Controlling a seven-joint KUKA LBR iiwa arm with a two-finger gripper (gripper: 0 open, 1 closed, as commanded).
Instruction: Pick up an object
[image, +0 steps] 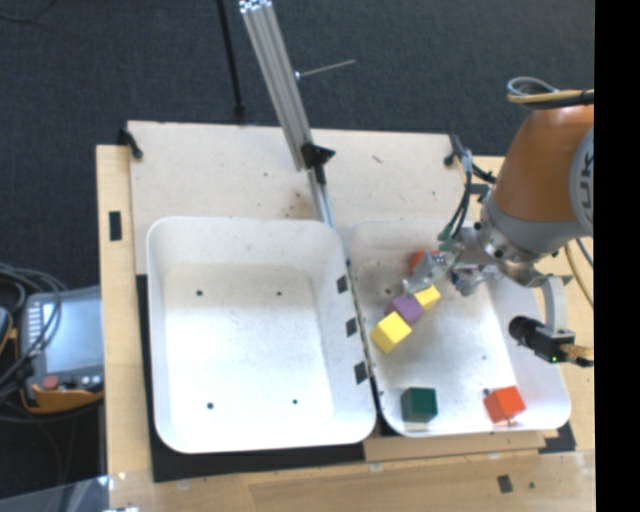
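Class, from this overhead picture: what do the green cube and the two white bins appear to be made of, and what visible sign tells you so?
Green cube: probably painted wood or foam; flat, matte colour without glare, though the look leaves it open.
White bins: likely moulded plastic; rounded corners, smooth raised rims, slightly scuffed, speckled floors.

Colours I see: both bins (250, 330) white with dark specks. In the right bin, big yellow cube (392, 331), small yellow block (428, 297), purple block (407, 308), green cube (419, 404), orange cube (504, 404), small orange piece (416, 261). Arm (545, 170) orange at the band, grey below. Counter (200, 170) pale tan, floor (100, 60) dark grey carpet.
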